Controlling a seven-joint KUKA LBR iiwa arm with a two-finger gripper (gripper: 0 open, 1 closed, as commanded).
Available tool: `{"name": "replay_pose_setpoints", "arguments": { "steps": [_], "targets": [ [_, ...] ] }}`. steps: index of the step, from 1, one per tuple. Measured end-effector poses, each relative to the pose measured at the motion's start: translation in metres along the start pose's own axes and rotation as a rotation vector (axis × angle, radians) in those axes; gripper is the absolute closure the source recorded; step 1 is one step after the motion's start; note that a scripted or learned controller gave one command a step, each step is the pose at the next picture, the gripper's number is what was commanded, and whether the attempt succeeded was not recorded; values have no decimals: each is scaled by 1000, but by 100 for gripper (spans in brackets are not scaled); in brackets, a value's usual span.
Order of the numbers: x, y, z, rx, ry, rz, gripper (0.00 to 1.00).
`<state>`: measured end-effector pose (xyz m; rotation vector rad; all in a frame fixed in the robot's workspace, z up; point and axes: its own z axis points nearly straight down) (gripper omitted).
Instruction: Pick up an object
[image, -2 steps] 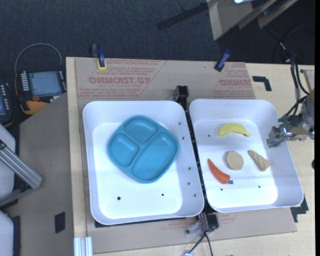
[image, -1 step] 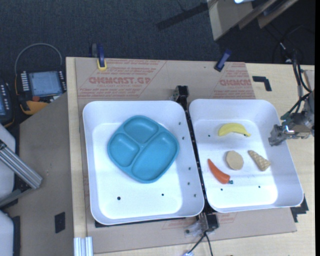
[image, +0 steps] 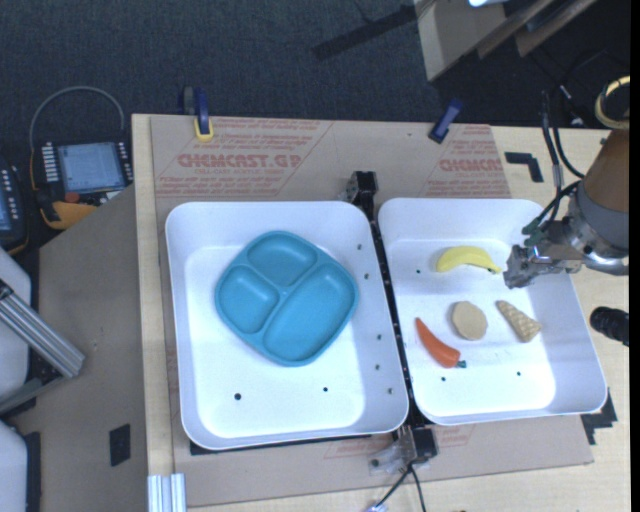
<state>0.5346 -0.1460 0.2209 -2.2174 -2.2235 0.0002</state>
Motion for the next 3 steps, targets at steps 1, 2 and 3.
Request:
{"name": "replay_pose_setpoints", "arguments": {
  "steps": [1,2,3],
  "targets": [
    [56,23,-9,-5,0,-4,100],
    [109,43,1,-3,-1,2,100],
    [159,66,9,-4,-1,-1,100]
  ]
}}
